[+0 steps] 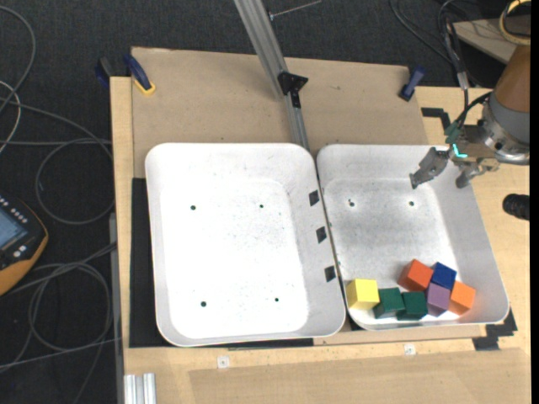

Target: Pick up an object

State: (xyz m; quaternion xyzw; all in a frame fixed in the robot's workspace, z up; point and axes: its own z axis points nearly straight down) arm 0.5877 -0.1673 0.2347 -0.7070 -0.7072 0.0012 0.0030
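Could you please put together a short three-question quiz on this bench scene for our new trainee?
1. True or false: the coloured blocks lie in the left bin.
2. Which block sits furthest towards the left bin? A) yellow block B) purple block C) blue block
3. Fill in: the gripper hangs over the ____ edge of the right bin, away from the blocks.

Key
1. False: they sit clustered at the near edge of the right bin.
2. A.
3. Far; its fingers are spread with nothing between them.
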